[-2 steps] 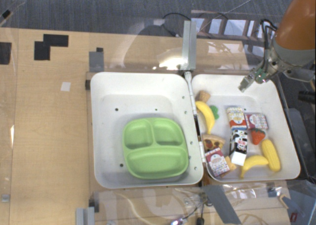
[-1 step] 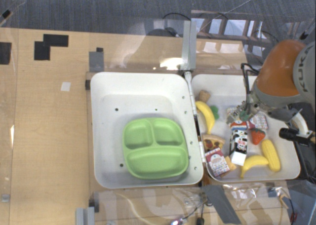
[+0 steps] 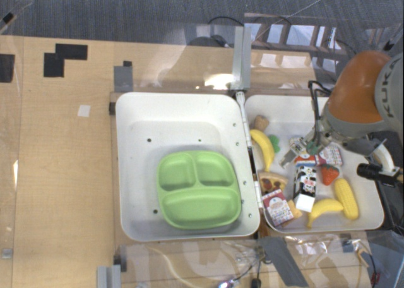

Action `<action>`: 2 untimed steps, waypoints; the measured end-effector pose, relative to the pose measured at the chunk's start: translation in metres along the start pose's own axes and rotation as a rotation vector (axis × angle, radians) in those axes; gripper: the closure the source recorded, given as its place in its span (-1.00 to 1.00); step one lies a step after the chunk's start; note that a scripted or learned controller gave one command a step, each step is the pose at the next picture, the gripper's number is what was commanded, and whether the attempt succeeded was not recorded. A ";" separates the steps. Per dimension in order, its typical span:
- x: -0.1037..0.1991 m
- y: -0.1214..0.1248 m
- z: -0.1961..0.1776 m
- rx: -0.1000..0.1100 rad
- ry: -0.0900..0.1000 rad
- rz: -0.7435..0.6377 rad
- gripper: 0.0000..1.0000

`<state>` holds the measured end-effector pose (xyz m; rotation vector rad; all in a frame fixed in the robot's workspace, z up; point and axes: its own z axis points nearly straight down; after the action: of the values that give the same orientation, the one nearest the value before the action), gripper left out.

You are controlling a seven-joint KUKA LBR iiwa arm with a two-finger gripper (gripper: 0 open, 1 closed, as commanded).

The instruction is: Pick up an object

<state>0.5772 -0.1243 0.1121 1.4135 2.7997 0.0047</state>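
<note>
Nearest you, along the bottom edge of the right bin [image 3: 376, 222], you have a small red-and-white carton [image 3: 278, 208], a banana [image 3: 326, 208] lying with its long axis roughly 8 to 2 o'clock, and a corn cob [image 3: 346, 198] standing about 11 to 5. Just above them sits a black-and-white milk carton [image 3: 306, 184], its long axis close to 12 to 6, with a strawberry [image 3: 329, 174] touching its 3 o'clock side. The gripper [image 3: 302, 151] hangs right at the carton's 12 o'clock end, over a small red-and-white item I cannot identify; you see metal fingers angled toward 8 o'clock, but whether they are spread or closed I cannot tell, and nothing visibly sits between them. I judge the milk carton the nearest candidate: it lies at 6 o'clock from the gripper, so the jaws should close across its short 9-to-3 width. Farther up, a second banana [image 3: 264, 148] runs 11 to 5 beside the bin's left wall. In the left bin [image 3: 136, 113], a green divided plate [image 3: 199, 188] lies well apart from everything.
</note>
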 end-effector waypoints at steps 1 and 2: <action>0.007 -0.074 0.015 -0.018 -0.023 0.079 -1.00; 0.001 -0.057 0.018 -0.012 -0.010 0.364 -1.00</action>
<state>0.5315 -0.1574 0.0938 1.8881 2.4867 0.0158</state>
